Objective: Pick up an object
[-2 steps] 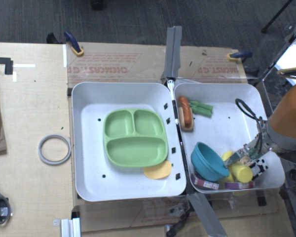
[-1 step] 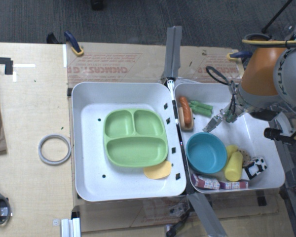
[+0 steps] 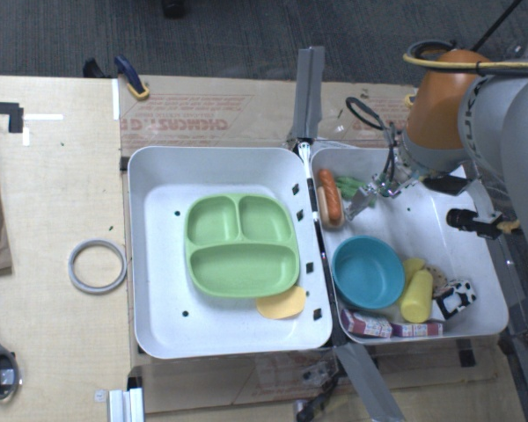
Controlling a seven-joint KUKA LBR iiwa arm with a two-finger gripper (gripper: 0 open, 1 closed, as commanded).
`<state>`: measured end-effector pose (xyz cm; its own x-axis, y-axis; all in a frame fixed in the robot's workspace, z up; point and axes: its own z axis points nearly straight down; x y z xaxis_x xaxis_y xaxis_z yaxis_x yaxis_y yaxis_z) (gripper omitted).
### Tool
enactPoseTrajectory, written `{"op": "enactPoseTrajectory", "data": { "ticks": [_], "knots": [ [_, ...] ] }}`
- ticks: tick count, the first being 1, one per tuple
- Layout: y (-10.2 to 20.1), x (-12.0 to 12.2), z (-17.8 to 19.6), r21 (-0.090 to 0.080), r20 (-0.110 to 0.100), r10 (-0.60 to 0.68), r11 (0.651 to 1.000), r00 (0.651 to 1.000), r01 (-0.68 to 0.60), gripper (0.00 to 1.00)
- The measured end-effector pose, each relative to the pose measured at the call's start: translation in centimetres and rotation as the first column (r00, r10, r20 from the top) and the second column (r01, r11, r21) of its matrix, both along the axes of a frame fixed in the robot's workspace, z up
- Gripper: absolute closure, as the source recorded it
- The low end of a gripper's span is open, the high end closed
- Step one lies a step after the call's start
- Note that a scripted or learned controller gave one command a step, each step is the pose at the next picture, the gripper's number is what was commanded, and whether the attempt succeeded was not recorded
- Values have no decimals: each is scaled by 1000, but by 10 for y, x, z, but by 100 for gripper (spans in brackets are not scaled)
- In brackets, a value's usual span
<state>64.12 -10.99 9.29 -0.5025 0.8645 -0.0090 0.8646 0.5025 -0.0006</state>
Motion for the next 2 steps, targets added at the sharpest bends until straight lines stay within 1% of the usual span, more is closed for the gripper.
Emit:
{"op": "enactPoseTrajectory", "data": {
  "ticks": [1,2],
  "knots": [
    [1,18,-2,6,-4,-487,873,873,487,0],
    [2,17,5,2,-11,-484,875,875,484,100]
  ]
}}
